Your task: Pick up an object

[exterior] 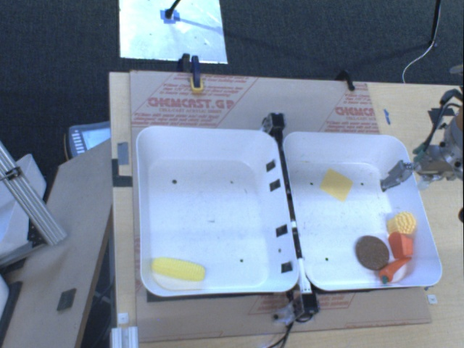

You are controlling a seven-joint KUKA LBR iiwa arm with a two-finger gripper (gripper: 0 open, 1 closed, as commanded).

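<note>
Look at the two white bins sitting side by side on your tabletop [123, 281]. In the left bin [210, 143], a yellow corn cob [178, 269] lies on its side in the near left corner, well apart from everything else.

The right bin [348, 147] carries the rest. A flat yellow square [336, 184] lies toward the far side, roughly mid-bin, tilted like a diamond. In the near right corner you have a cluster: a brown disc [372, 252] lies flat, an orange-red block [401, 244] sits just beside it on the right, a bumpy yellow piece [403, 223] sits just beyond that block and appears to touch it, and a carrot [392, 270] lies against the near wall below the block.

The gripper [396, 175] shows at the right bin's far right rim, reaching in from the right edge of the view, with cables and the wrist behind it. It sits near the rim, apart from the yellow square and above the cluster in the picture. You cannot tell whether the jaws are spread or pressed together; nothing shows between them.
</note>
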